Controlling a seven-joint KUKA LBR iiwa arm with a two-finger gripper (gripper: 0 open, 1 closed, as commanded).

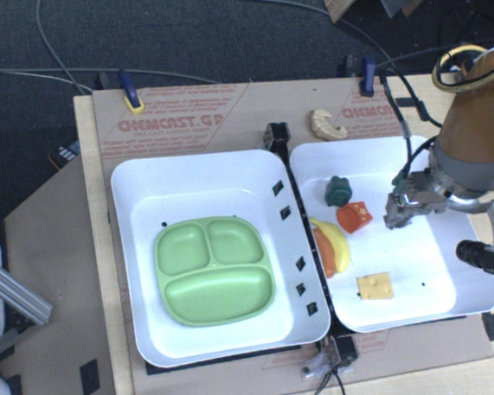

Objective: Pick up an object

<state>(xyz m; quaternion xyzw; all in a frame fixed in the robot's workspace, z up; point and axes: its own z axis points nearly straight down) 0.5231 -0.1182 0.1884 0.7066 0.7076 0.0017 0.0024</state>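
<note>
In the right bin [431, 300], the clutter sits on the left half: a dark green toy [338, 190] and a red piece [354, 217] near the top, a banana with an orange piece [330, 245] against the dividing wall, and a yellow cheese block [375, 287] lower down. The gripper [400, 208] and arm [476, 140] occupy the upper right, leaving bare floor along the bottom right. In the left bin [134, 246], a green divided plate [214, 269] fills the middle, with open floor above it.

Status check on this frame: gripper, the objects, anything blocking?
Gripper low over right bin, nothing seen between fingers. Red piece just beside it, untouched; green piece, banana, cheese lying nearby. Nothing in the way.
</note>
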